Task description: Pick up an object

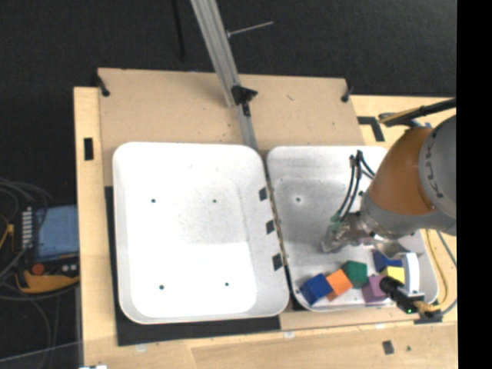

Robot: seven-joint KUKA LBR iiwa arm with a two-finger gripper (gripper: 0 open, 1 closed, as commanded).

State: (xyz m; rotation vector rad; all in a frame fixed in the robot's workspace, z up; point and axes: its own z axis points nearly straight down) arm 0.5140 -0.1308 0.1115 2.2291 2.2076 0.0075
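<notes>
Along the front wall of the right bin (307, 175) lie several small blocks: a blue one (314, 288), an orange one (339, 282), a green one (355, 272) and a purple one (374, 287). Farther right sit a second blue piece (382, 259) and a yellow piece (395, 273). My gripper (334, 241) hangs low over the middle of the right bin floor, just behind the orange and green blocks. No block is seen between its fingers.
The left bin (188, 229) stands beside the right one, joined by small black clips along the shared wall. A slanted metal post (219, 48) rises behind the bins. The arm's orange band (403, 179) covers the right bin's far right side.
</notes>
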